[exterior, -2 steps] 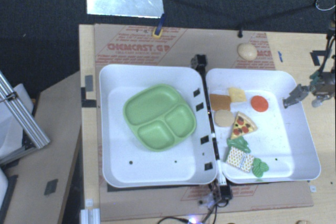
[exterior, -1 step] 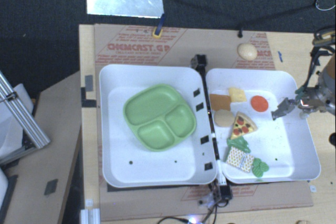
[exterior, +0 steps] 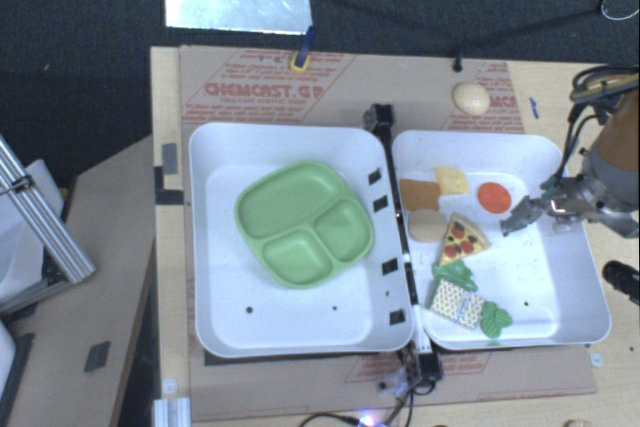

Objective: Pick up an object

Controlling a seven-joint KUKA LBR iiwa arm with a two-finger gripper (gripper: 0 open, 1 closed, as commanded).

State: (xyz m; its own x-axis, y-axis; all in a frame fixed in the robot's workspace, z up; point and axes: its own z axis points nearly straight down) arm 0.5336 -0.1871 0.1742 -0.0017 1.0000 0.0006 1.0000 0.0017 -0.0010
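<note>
**Nothing lifted yet; hand low over right bin**

Hand (exterior: 533, 212) hangs inside the right bin (exterior: 560, 310), just right of the red round piece (exterior: 493, 197), grasping nothing I can see; released or clenched, cannot tell. Pizza slice (exterior: 463, 239), cracker (exterior: 457, 303) and green leaf (exterior: 494, 319) lie left of and below the red piece. Judged: approach underway, grasp and lift both left

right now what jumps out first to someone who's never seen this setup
The big green divided plate stands out, lying alone in the left bin. The right bin holds a cluster of small toy foods on its left side, including a pizza slice and a red round piece. The tool hangs over that bin's right part.
</note>
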